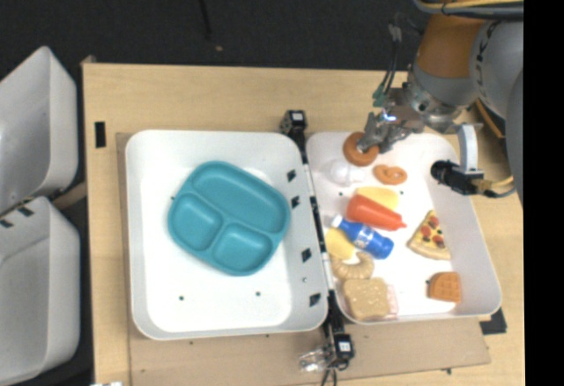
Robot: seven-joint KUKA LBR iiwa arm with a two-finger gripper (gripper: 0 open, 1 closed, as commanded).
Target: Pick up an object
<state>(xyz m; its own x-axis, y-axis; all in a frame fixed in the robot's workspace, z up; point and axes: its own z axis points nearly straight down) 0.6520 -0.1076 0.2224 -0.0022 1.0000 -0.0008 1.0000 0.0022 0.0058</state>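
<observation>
Toast slice [367, 297] lies nearest — hand [381, 130] touches brown donut [359, 149], opening unclear

Two bins sit side by side on the tabletop [106, 102]. The left bin [141, 287] holds a divided plate [229, 217] near its middle. The right bin [480, 274] holds the toy food: a doughnut [359, 149] in the far left corner under the gripper [381, 130], a cookie [389, 174] just right of it, a carrot [377, 212] and bottle [363, 237] in the middle, a pizza slice [430, 236] to the right, and toast [367, 297] at the near edge.
</observation>
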